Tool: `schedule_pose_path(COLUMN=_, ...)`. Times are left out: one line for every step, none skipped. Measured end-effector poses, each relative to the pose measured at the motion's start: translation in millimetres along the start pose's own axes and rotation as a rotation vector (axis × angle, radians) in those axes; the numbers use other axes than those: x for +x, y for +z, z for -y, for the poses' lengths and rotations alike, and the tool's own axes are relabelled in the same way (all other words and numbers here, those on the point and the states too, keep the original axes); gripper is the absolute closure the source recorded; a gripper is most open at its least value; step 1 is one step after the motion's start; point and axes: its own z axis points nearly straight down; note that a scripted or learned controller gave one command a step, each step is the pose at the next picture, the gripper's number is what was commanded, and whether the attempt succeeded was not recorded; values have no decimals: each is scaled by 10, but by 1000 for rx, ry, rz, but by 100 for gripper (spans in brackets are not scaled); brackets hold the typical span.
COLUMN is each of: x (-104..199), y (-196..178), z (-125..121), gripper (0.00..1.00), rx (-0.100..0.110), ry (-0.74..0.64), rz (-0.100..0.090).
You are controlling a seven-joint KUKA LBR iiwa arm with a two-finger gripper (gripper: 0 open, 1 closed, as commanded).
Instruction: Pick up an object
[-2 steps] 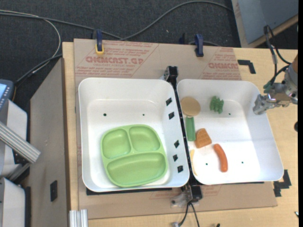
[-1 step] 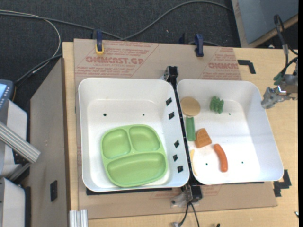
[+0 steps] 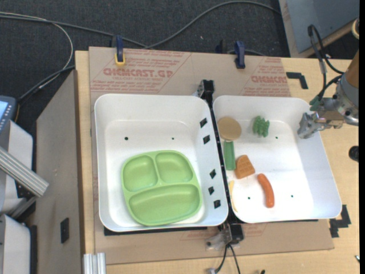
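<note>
So, status from where I stand:

fingers: can't tell if they're apart or together, the tip is small and blurred; nothing visible between them
gripper (image 3: 306, 124): sits at the right rim of the right bin (image 3: 296, 210), upper part of that edge, at or just over the rim; not over any of the objects
arm (image 3: 349, 96): comes in from the right, wrist just behind the gripper, cables hanging off it
nearest candidate: green broccoli-like piece (image 3: 261, 126), lying in the upper middle of the right bin, near the gripper but apart from it
other candidates: tan round disc (image 3: 229, 128) at the bin's left side, touching a green cylinder (image 3: 228, 154) below it; orange wedge (image 3: 244, 166) just beside the cylinder; red-orange sausage (image 3: 266, 189) lower down, apart from the rest
left bin (image 3: 108, 153): holds a green divided plate (image 3: 162, 186) in its lower half
done: nothing, by my read; every item lies flat on the bin floor, none lifted
left: all of it — move over an object, come down, close, lift
guess: the broccoli-like piece is the shortest reach from where the tip is
</note>
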Motion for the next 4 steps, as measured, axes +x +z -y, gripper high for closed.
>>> schedule_pose_path(x=617, y=32, z=125, gripper=100, rx=0, ry=-1, rz=0)
schedule_pose_path(x=1147, y=151, z=199, gripper=100, rx=1, ry=0, rz=0)
schedule_pose_path(x=1643, y=245, z=274, gripper=100, rx=1, ry=-2, rz=-1)
schedule_pose_path(x=2241, y=153, z=338, gripper=100, rx=-3, ry=-2, rz=0)
